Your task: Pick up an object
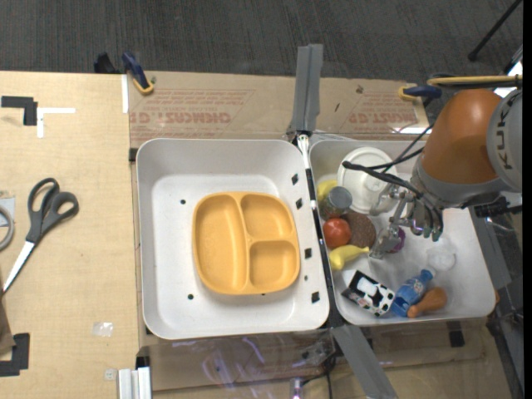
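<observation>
**Reaching into the crowded bin**

Right now the arm (465, 140) leans in from the right, its gripper (413, 214) lowered into the right bin (465, 298), among the clutter. From where I stand this looks like the reaching step: nothing is lifted yet, and a target is being closed in on.

Candidates lie close by. A small purple thing (393, 238) sits just beside the gripper's tip, perhaps touching it. To its left are a red apple (337, 231), a brown round piece (362, 224) and a banana (347, 257); a white bowl (363, 166) lies farther back, a blue bottle (414, 291) nearer the front.

Whether the gripper grasps anything I cannot tell; cables and metal blur together there.

Next, I'd judge, it needs a firm close on one item, then a straight lift clear of its neighbours.

The left bin (158, 248) holds a yellow divided plate (246, 242).
</observation>
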Controlling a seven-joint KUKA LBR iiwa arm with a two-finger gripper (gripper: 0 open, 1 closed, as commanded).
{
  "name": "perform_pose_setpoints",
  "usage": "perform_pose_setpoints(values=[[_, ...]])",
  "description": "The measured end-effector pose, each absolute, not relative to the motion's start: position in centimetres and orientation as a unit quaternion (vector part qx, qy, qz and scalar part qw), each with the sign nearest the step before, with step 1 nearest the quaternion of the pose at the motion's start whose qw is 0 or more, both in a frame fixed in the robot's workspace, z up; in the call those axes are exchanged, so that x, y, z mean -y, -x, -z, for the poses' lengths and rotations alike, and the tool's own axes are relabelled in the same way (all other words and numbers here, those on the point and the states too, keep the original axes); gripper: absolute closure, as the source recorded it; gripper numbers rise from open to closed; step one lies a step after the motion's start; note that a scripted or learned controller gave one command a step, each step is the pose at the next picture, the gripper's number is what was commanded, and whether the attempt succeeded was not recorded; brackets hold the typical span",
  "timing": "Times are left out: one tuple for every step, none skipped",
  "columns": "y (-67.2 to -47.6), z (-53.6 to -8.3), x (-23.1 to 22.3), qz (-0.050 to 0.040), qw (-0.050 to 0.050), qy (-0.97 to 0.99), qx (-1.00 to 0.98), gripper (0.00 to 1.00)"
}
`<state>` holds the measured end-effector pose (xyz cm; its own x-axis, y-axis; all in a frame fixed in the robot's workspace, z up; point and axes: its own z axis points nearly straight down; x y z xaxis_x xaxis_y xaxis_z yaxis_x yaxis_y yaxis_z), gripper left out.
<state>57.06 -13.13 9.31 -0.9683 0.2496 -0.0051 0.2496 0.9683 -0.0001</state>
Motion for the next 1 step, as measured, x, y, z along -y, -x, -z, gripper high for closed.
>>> perform_pose_setpoints(values=[[-57.32,-9.24,10.26,0.0002,0.001,-0.178,-0.984,0.0]])
